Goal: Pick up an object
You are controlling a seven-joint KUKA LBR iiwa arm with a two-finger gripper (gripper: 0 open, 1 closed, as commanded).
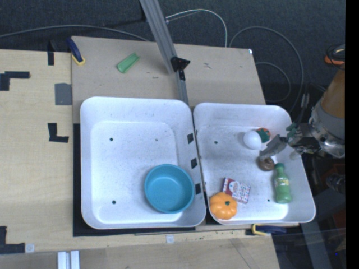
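Observation:
The right bin (224,116) holds a white ball (252,139) with a small red and green item (263,133) beside it. Further in are a brown round piece (266,163), a green bottle (281,184), a red and white packet (238,190) and an orange pumpkin (224,205). My gripper (279,143) reaches in from the right over the bin's right side. It sits just right of the white ball and above the brown piece. I see nothing held in it.
A blue bowl (168,188) sits at the front right of the left bin (112,116). On the bench behind the bins lie a green block (128,63) and a grey slanted pole (162,29). Cables run at the back right.

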